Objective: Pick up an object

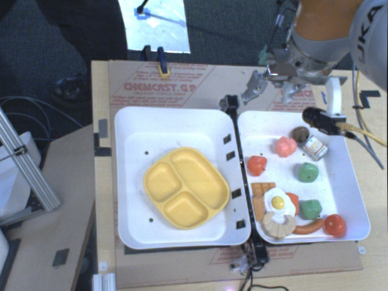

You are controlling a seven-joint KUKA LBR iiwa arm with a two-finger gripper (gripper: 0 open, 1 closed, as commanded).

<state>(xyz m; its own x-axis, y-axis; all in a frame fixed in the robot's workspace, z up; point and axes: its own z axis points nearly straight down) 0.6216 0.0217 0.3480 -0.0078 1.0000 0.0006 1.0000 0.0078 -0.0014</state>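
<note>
The right bin [357,193] holds several toy foods: a pink piece [285,146], a brown piece [299,133], a small tin [314,147], a red piece [257,164], a green apple [308,172], a waffle [262,191], a fried egg [278,201], a green pepper [310,208], a tomato [334,224] and a sausage [308,227]. My gripper [273,91] hangs above the far edge of this bin, raised clear of the toys. It is open, and nothing sits between its fingers.
The left bin [130,162] holds a yellow divided plate [185,188]. A black fitting [320,120] with a yellow cable juts over the right bin's far right corner. Cardboard [182,86] lies under both bins.
</note>
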